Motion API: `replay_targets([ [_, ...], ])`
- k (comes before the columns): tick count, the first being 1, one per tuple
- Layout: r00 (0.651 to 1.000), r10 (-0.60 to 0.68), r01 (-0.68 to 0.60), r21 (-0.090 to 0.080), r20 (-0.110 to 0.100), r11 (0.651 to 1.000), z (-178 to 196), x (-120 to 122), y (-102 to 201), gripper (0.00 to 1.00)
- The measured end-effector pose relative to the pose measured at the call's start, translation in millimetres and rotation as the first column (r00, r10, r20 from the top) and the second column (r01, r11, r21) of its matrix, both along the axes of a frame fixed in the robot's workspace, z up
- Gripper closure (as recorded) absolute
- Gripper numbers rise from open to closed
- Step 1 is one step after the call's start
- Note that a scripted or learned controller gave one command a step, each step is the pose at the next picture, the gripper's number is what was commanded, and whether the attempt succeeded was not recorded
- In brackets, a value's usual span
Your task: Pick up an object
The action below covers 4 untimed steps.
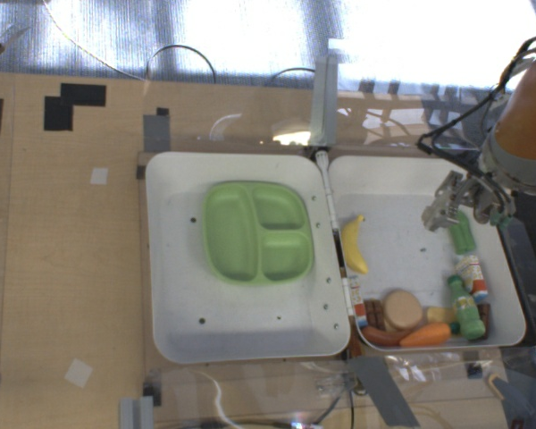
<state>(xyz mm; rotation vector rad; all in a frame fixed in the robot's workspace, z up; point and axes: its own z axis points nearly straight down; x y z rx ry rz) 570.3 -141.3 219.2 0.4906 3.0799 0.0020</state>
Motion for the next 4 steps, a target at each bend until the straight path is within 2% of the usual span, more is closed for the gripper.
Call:
replay_targets([
  [1, 1.000, 0.002, -0.002, -0.001, -0.001, 1.000, 7, 0, -2, 1.00],
  [2, 1.000, 0.008, -0.008, -0.003, 0.008, 1.000, 20, 2, -1, 1.00],
  [3, 0.991, -0.132, 0.132, 0.004, -0.017, 0.991, 4, -70, 49, 1.00],
  [4, 0.992, 0.128, -0.128, -0.002, -0.010, 0.992, 71, -32, -5, 1.00],
])
